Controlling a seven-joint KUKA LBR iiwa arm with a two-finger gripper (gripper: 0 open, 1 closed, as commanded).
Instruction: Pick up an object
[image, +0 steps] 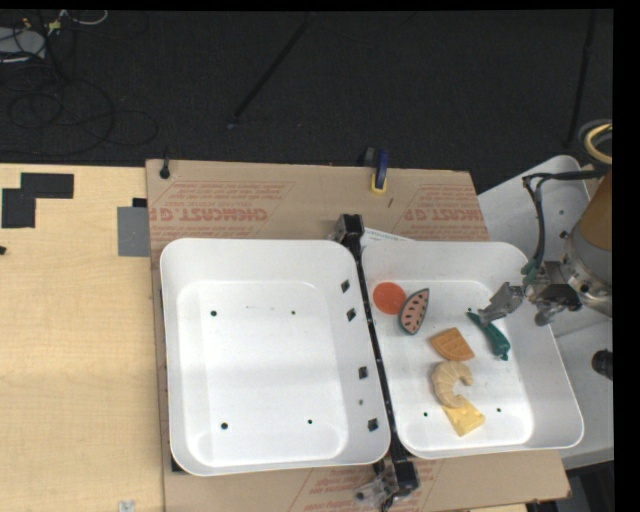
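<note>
Green toy (493, 335), the nearest object to the jaws (503, 299), lies just below them in the right bin (545, 425). The jaws appear spread and hold nothing. Being thin and slanted, the toy could slip out sideways when they close. The bin's right wall is near, so room there is small. Leftward the cracker (452, 345), croissant (451, 381) and watermelon slice (414, 310) lie close.
</note>
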